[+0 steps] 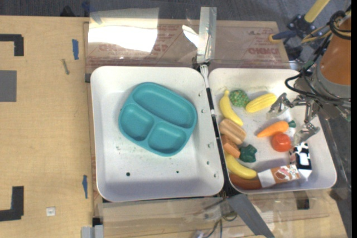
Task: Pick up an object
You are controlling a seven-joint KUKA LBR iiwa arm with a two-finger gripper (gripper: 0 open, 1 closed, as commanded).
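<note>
Reaching in from the right, the arm [336,64] poises open, empty jaws above the carrot [273,129].

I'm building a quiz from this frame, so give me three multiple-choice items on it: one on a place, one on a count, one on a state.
1. Where does the teal divided plate lie?
A. left bin
B. right bin
C. on the bench outside the bins

2. How many bananas lie in the right bin?
A. none
B. two
C. five

3. How does the tool stand?
A. above the right bin, among the toy food
B. resting on the teal plate
C. over the brown bench at far left

Key:
1 A, it fills the left bin.
2 B, one at the bin's left side, one near its front.
3 A, its metal parts hang beside the tomato.
</note>
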